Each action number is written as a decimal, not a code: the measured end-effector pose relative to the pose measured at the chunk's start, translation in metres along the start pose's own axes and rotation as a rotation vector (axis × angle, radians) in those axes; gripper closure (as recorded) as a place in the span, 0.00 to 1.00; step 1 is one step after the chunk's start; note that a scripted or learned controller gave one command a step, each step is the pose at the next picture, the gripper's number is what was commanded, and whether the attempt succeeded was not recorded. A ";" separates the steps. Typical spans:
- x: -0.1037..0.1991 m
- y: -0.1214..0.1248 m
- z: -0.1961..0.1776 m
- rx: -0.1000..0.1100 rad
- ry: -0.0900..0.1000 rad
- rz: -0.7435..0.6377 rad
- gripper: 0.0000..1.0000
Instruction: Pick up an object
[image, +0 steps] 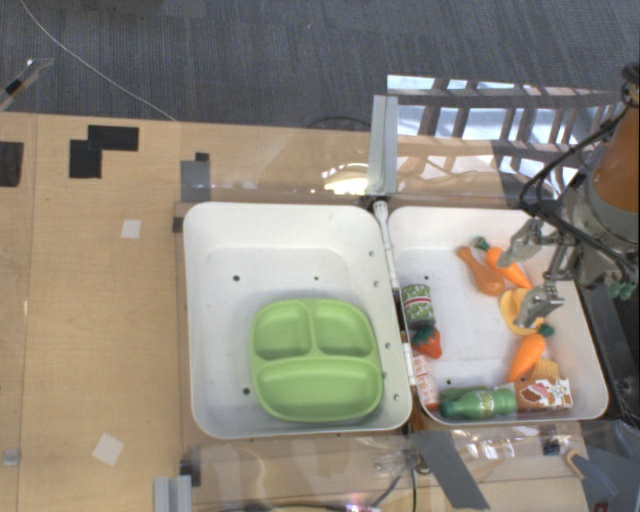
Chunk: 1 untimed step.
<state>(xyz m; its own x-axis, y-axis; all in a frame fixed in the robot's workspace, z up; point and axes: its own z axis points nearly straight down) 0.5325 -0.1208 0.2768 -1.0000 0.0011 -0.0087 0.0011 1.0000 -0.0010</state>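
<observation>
A grey robot arm with an orange band (612, 175) reaches in from the right over a wooden bench (90, 300) bearing 2 shallow white bins side by side. Its two-finger gripper (533, 268) hangs low over the right-hand white bin (450, 345), jaws released, with 1 finger (522, 243) toward the far side and the other (541, 299) toward the near side, and nothing clamped between them.

Just beside the far finger lies an orange toy carrot with a green tip (508, 268), and next to it an orange pear-shaped toy (482, 271). A yellow curved piece (516, 318) sits under the near finger; whether they touch cannot be told. A second orange toy carrot (527, 355) lies tilted just nearer the camera. Along the bin's near wall rest a green plastic bottle (478, 402) on its side and a small red and white carton (546, 393), touching end to end. Against the bin's left wall stand a small green-labelled can (416, 302), a red strawberry toy (428, 340) and a flat red and white packet (422, 378).

The left-hand white bin (215, 260) holds a light green plastic plate with 3 compartments (316, 359), set toward its near right corner. Behind the bins runs a metal rail frame (490, 110), and beyond the bench lies dark grey carpet (250, 50).
</observation>
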 end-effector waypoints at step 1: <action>-0.024 -0.040 0.179 -0.002 0.007 -0.058 0.00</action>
<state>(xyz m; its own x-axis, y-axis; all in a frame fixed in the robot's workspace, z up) 0.5581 -0.1614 0.0983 -0.9984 -0.0571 -0.0019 -0.0571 0.9984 0.0002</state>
